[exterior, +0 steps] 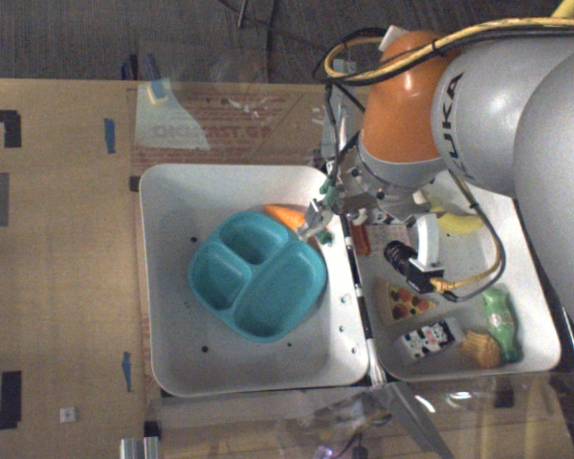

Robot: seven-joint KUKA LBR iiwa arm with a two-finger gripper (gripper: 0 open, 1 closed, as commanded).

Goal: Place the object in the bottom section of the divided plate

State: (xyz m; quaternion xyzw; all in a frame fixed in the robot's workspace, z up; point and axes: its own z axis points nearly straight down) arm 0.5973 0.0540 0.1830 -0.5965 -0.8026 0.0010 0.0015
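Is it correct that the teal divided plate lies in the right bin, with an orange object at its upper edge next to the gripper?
Not quite: the camera view shows the teal divided plate in the left bin, not the right bin. The rest holds: an orange object sits at its upper edge next to the gripper.

divided plate [258, 275]: smooth teal plastic, faint sheen | bins [172, 208]: smooth white plastic, matt | tabletop [57, 256]: matt brown cardboard look, blue tape bits | my arm [517, 113]: glossy grey shell, glossy orange band
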